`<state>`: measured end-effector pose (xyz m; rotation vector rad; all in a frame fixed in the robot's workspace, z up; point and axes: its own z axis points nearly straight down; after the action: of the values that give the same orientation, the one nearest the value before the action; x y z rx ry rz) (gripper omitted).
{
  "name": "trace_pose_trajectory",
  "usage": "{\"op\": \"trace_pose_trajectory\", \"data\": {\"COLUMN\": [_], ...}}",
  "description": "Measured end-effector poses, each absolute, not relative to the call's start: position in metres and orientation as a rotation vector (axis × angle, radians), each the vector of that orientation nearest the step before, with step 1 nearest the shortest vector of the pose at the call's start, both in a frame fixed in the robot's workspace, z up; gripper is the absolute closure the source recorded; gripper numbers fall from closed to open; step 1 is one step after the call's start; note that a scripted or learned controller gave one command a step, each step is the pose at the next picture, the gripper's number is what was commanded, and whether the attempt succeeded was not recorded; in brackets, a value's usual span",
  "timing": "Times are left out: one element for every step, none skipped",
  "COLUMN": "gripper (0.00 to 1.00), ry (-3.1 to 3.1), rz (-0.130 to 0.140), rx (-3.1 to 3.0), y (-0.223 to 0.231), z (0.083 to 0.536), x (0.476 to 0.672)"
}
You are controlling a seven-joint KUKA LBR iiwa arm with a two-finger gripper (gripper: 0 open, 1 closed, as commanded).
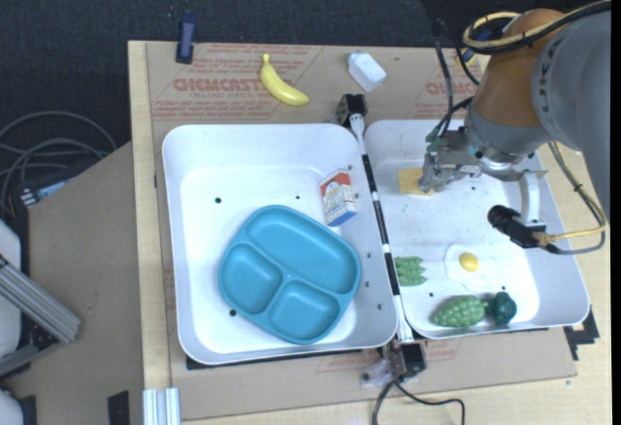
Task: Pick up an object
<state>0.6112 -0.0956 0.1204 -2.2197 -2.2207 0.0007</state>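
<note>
Pincer [435, 173] low in right bin [568, 263], right over yellow cheese slice [411, 181] near bin's far-left corner; cannot tell pincer state. Fried egg [467, 263], pea pod [408, 270], green grapes [458, 311] nearer front. Left bin [184, 166]: blue divided plate [288, 272], small carton [338, 197]. Banana [280, 83] on worktop [146, 113] behind.

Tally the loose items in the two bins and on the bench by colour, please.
Blue: 2, divided tray, marker
Yellow: 2, banana, flat yellow piece
Green: 3, pea pod, bumpy green toy, dark green piece
White: 3, fried egg, small carton, white block
Total: 10
</note>
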Motion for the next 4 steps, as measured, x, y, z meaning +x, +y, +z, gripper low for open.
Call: {"op": "trace_pose_trajectory", "data": {"gripper": [1.00, 1.00, 1.00, 1.00], "ry": [-2.225, -2.221, -2.224, -2.223], "rz": [-0.005, 0.001, -0.002, -0.001], "rx": [-2.220, -2.218, -2.220, -2.224], "y": [-0.022, 0.017, 0.061, -0.009], "z": [0.186, 0.188, 0.248, 0.268], "x": [0.614, 0.583, 0.547, 0.563]}}
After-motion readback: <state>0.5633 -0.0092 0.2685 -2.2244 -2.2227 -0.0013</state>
